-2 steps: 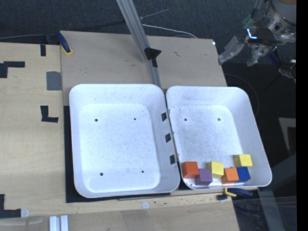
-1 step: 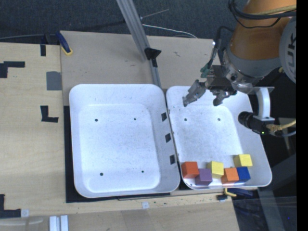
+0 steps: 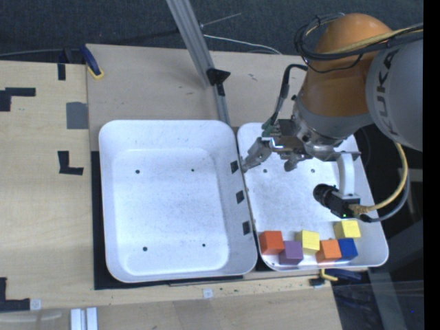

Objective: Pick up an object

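Several small blocks lie along the near edge of the right bin point(image 3: 292, 205): an orange block point(image 3: 272, 241), a purple block point(image 3: 293, 251), a yellow block point(image 3: 311, 240), a second orange block point(image 3: 330, 250), a blue block point(image 3: 348, 249) and another yellow block point(image 3: 349, 229). My gripper point(image 3: 273, 158) hangs over the far left part of that bin, well away from the blocks. Its fingers are spread open with nothing between them.
The left bin point(image 3: 104, 184) sits beside the right one, and their rims meet near the gripper. A slanted metal pole point(image 3: 192, 36) reaches in from the back toward the bins' far edge. The arm's grey and orange body point(image 3: 344, 81) overhangs the right bin's far side.
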Controlling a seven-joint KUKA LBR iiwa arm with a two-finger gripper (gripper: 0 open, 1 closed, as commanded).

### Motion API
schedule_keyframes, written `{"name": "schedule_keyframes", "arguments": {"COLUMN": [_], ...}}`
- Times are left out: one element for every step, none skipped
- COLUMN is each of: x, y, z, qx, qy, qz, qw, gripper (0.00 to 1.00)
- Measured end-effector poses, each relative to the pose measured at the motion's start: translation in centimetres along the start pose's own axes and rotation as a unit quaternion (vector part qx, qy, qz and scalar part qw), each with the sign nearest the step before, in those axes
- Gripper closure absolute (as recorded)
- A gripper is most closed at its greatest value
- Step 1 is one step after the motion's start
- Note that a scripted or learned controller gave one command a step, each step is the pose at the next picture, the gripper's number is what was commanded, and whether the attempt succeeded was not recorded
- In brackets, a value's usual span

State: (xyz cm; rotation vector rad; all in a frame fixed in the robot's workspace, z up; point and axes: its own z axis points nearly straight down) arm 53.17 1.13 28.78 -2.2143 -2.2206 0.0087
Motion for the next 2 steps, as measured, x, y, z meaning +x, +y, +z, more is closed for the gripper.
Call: {"name": "schedule_keyframes", "arguments": {"x": [0.56,0.53], "y": [-3.0,-2.94], "z": [-5.88,-5.53], "qx": [-0.006,-0.003], "qy": [0.0,0.0], "qz": [0.0,0.0], "qw": [1.0,1.0], "gripper": [0.0,0.0]}}
